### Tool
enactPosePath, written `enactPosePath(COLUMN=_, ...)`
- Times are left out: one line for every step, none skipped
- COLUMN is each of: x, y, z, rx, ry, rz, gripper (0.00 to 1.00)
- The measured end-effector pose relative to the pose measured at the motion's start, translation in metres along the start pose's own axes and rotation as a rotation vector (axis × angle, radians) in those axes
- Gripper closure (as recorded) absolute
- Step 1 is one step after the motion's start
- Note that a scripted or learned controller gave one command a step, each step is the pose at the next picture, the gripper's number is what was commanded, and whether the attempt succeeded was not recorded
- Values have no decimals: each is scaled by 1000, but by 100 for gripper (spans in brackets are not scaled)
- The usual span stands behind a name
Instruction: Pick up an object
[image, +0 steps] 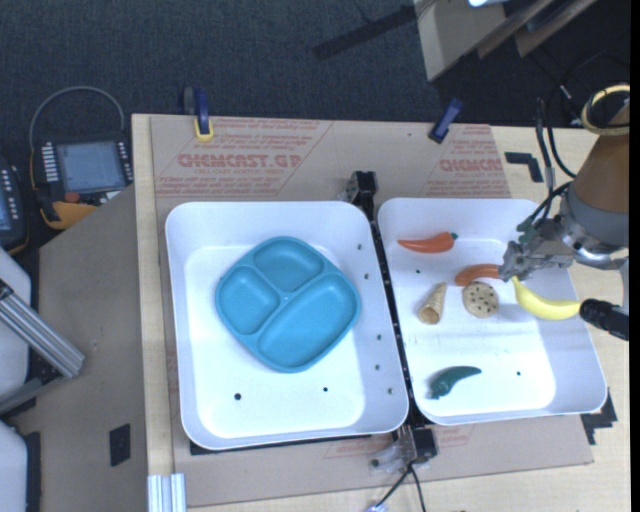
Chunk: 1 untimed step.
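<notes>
The right bin (560, 400) holds a red chili pepper (427, 241), an orange sausage-like piece (476, 273), a round cookie (480, 298), an ice-cream cone (433, 303), a yellow banana (545, 303) and a dark green pepper (453, 380). My gripper (520, 262) hangs over the bin's upper right, right beside the orange piece's right end and just above the banana's left tip. Its fingertips are small and dark against the arm.
The left bin (200, 400) holds a blue divided plate (288, 302). A black clamp (362, 186) sits between the bins at the back. The arm's orange band (608, 180) rises at the right edge.
</notes>
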<state>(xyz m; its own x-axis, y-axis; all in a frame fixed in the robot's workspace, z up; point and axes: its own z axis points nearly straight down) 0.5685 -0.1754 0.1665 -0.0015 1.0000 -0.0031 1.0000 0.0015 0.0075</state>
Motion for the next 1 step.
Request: enactPosePath(x=-10, y=-2, z=-58, rx=-1, ry=-1, rz=1, gripper=100)
